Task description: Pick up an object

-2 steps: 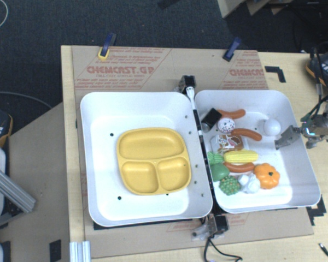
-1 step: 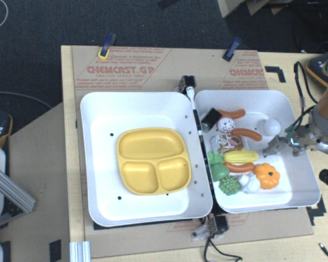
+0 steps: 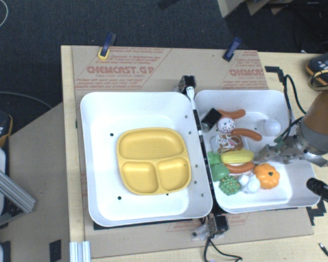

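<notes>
We see the gripper (image 3: pixel 265 153) low over the right bin (image 3: pixel 273 201), reaching in from the right edge, its tip just beside the toy corn cob (image 3: pixel 238 157) and above the small orange pumpkin (image 3: pixel 267 176). We cannot tell whether it is spread or closed; the dark tip blurs into the clutter, and nothing shows clearly held. The corn lies just left of the tip, its long axis running left to right, roughly in line with the arm's reach, so we judge a grasp would have to close across its short width. A sausage (image 3: pixel 240 168) lies touching the corn's lower side, and green toy vegetables (image 3: pixel 221 173) crowd its left end, leaving little room. Another sausage (image 3: pixel 246 134) sits farther back. The bin floor is smooth white plastic. The left bin (image 3: pixel 98 146) holds a yellow divided tray (image 3: pixel 153 160), well apart.
</notes>
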`<state>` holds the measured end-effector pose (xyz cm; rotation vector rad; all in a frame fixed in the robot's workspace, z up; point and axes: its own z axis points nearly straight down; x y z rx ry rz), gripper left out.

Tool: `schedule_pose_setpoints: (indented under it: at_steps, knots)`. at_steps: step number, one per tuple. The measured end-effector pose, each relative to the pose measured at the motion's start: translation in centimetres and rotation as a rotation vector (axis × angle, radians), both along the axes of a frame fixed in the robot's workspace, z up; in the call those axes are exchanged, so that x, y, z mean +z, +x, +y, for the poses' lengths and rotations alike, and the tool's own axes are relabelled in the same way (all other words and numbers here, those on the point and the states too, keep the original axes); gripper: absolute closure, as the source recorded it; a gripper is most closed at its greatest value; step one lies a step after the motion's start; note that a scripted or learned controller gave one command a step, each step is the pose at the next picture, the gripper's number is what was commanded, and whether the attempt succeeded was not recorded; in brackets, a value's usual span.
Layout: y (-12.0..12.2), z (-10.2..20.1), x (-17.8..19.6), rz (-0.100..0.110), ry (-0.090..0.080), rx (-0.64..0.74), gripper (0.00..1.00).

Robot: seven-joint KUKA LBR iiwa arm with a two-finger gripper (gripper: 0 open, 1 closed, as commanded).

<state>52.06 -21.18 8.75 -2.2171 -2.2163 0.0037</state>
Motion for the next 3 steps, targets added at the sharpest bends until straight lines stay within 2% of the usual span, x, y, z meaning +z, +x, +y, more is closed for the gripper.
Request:
schedule_pose_setpoints:
  at_steps: [1,3]
  knots:
    - [0.2,-0.1,1.4,-0.008,-0.004,-0.001,1.00]
    - [-0.2,-1.3,11.6,-0.012,-0.007,0.000,1.00]
